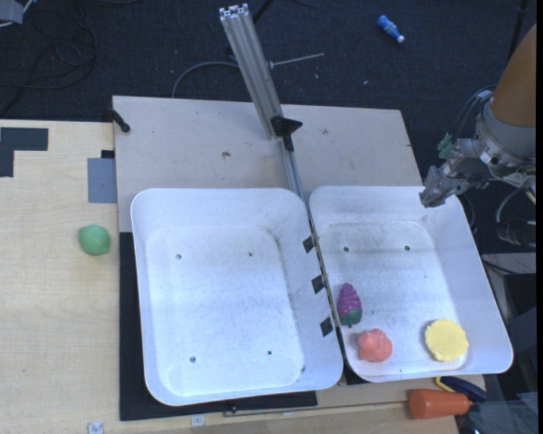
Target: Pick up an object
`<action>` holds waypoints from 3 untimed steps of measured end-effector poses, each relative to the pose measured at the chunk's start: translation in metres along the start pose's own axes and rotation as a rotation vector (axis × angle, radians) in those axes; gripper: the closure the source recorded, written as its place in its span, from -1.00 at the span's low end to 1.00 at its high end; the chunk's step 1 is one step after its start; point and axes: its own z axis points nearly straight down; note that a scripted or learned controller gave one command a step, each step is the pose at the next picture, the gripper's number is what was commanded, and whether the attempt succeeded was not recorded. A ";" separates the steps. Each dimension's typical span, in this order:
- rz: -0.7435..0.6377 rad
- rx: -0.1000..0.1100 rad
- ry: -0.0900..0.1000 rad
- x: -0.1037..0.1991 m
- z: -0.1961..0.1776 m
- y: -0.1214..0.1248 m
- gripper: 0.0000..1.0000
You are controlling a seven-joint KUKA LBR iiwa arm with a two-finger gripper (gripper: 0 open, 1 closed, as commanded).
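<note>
purple knobbly lump (348, 303), yellow disc (445, 340)

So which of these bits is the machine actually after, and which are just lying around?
Likely for the job, all in the right bin:
purple object
red object
yellow object
gripper, at that bin's far right corner

Just lying about:
green ball on the bench, left of the bins
blue object on the floor
orange object in front of the right bin

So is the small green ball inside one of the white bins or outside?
Outside: the small green ball lies on the wooden bench, left of the left white bin.
</note>
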 end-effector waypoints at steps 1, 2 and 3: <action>0.000 0.000 0.000 0.046 -0.002 -0.024 1.00; 0.001 0.002 0.000 0.089 0.013 -0.046 1.00; 0.000 0.002 0.000 0.141 0.027 -0.057 1.00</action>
